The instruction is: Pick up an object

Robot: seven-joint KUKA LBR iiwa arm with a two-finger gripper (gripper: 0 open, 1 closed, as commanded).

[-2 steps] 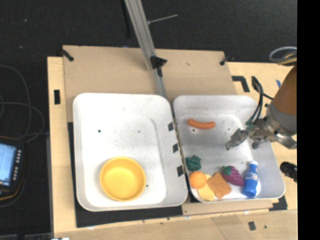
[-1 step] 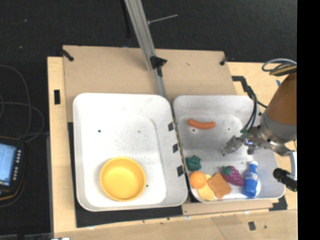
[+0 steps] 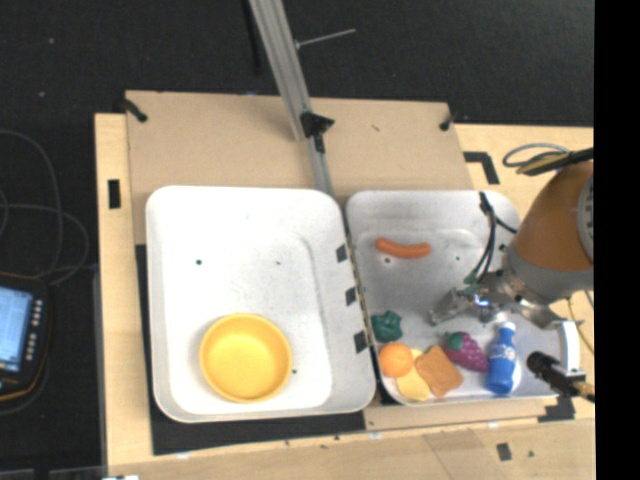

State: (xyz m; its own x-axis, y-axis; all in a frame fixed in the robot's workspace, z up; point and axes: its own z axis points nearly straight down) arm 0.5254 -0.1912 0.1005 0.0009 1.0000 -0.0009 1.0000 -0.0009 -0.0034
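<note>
The right bin holds several toys. An orange sausage-shaped piece lies near its back. Along the front sit a small green piece, an orange fruit, a brown bread slice, purple grapes and a blue bottle. My gripper hangs low over the middle of this bin, just behind the grapes and the bottle. Nothing shows in its grasp.
A yellow bowl sits in the front of the left bin. A slanted metal rail rises from the back edge between the bins. The arm's orange band overhangs the right bin's right side.
</note>
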